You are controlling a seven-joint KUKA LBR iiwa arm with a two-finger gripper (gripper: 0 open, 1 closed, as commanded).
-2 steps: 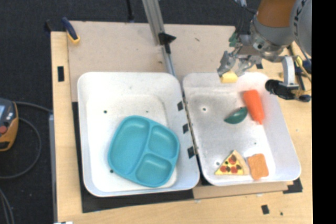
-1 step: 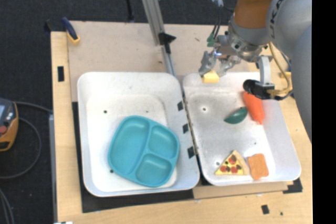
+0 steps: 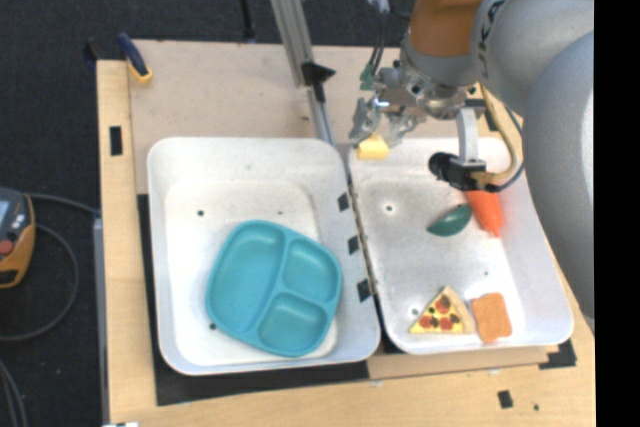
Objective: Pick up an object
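Note:
My gripper hangs over the far left corner of the right bin. A small pale yellow block sits at its fingertips, and the fingers look shut on it, over the bin's rim. Below it in the right bin lie a dark green leaf-shaped piece, an orange carrot, a toy pizza slice and a tan-orange piece.
A teal divided plate lies in the left bin. A slanted aluminium post rises just behind the bins, close to the left of the gripper. A white object shows partly behind the wrist.

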